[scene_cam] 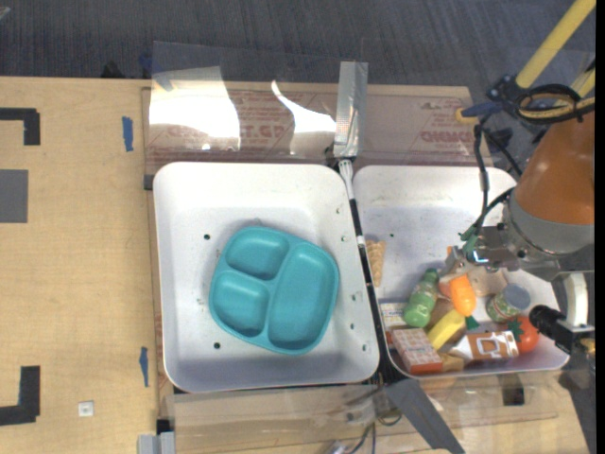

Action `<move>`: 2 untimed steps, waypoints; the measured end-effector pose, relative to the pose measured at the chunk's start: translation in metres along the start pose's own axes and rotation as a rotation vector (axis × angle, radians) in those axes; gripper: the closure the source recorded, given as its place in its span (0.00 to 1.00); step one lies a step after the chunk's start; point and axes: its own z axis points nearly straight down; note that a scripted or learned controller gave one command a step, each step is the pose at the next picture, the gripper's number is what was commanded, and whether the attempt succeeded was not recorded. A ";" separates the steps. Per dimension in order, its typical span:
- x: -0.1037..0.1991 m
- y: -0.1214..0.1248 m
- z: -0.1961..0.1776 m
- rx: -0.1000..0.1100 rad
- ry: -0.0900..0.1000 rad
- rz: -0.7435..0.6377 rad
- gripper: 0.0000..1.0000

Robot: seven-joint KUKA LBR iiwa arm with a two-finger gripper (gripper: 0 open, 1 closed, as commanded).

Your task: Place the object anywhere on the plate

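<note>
Camera view: teal plate [274, 289] unlabelled; carton [490, 346] print unreadable

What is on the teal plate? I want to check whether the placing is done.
Nothing lies on the plate; all three compartments show bare. The toy food sits in the right bin, partly covered by the arm.

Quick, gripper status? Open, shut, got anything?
Gripper: cannot be told from this view. It sits low over the pile of toy food in the right bin; the teal plate lies in the left bin.
</note>
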 end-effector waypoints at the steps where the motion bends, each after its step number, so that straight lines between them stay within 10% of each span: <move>1: 0.090 0.035 0.005 0.000 0.003 -0.011 1.00; 2: 0.184 0.048 0.002 -0.001 0.002 -0.188 1.00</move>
